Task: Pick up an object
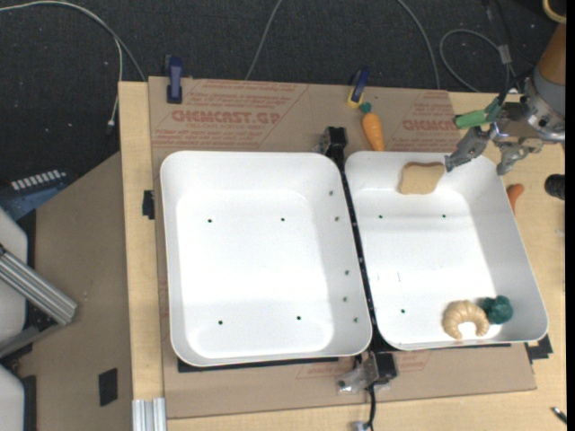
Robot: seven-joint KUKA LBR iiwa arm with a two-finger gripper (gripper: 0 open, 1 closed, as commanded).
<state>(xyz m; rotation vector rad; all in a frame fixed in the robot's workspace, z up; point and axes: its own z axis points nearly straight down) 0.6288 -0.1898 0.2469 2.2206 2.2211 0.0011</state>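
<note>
Bread chunk (420, 180): tan, lumpy, kinda like a torn piece of roll. Sits at 12 o'clock in the right bin (503, 241), right up against the far wall.

My claw (487, 148): hanging over the far right corner of that bin, at about 2 o'clock from the bread. Fingers spread wide, nothing between them. One fingertip is just beside the bread's right end, can't tell if it's touching.

Other stuff in the bin: a croissant (466, 319) at 5 o'clock near the front wall, with a small teal thing (497, 309) touching its right side.

Open room: the whole middle of the right bin is bare white floor, and those two are well apart from the bread.

Edges: bread is tight to the far rim, so no gap behind it. Left bin (180, 241) sits beside mine, rims nearly touching.

Outside the bins: an orange carrot (372, 130) on the cardboard (225, 115) past the far rim, at 11 o'clock from the bread.
</note>
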